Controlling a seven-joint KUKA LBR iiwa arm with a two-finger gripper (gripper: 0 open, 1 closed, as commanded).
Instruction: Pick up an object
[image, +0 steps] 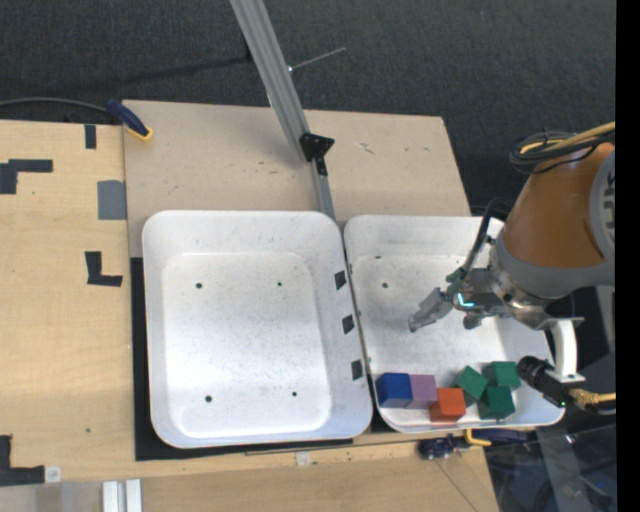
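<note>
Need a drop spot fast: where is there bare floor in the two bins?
The left bin has bare floor between all four walls. The right bin is free along its far wall and left side. The near edge is crowded: blue block, purple block, orange block, green blocks.

The bench (250, 160) is a pale wooden board, and two shallow white bins rest on it side by side — the right bin (400, 240) lies under the fingers (428, 312), the left bin (245, 330) just beyond them, its edge touching the other's. A black mat (138, 400) shows under the left bin's outer edge, and well away from the fingers a blue-and-yellow clamp (130, 118) sits at the board's far corner.
</note>
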